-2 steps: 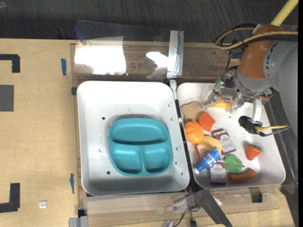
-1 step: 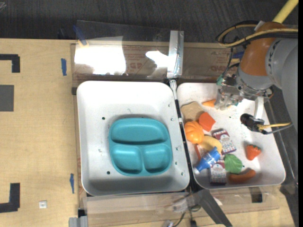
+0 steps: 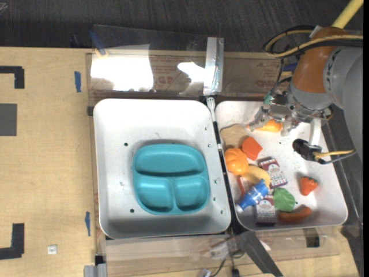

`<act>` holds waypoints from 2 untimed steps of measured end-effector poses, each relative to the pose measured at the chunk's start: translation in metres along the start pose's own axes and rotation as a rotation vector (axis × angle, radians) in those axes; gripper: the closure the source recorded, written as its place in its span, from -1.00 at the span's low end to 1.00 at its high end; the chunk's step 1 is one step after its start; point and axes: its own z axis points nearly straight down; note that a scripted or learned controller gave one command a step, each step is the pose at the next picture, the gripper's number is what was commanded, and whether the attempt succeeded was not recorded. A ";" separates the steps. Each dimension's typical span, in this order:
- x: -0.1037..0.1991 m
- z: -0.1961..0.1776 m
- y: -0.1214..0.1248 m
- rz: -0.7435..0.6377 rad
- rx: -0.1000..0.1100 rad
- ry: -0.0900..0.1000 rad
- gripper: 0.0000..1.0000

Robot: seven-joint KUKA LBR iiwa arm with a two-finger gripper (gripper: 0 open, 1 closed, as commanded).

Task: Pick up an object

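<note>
The right white bin (image 3: 337, 203) holds several small toys. My gripper (image 3: 274, 122) hangs over its far left part, fingers spread open. A small yellow-orange piece (image 3: 270, 127) lies between the fingertips, resting low in the bin; I cannot tell whether they touch it. Just in front of the gripper lie a tan bread-like piece (image 3: 232, 134) and an orange block (image 3: 252, 148).
Further forward in the right bin are an orange pepper (image 3: 236, 160), a red-and-white carton (image 3: 275, 172), a blue bottle (image 3: 253, 195), a green piece (image 3: 283, 199), a red strawberry (image 3: 309, 184) and a brown sausage (image 3: 295, 214). The left bin (image 3: 109, 126) holds a teal divided plate (image 3: 170, 176).
</note>
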 end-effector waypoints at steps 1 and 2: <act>0.026 0.015 -0.032 -0.094 -0.009 -0.001 -1.00; 0.027 0.003 -0.030 -0.092 -0.016 0.004 1.00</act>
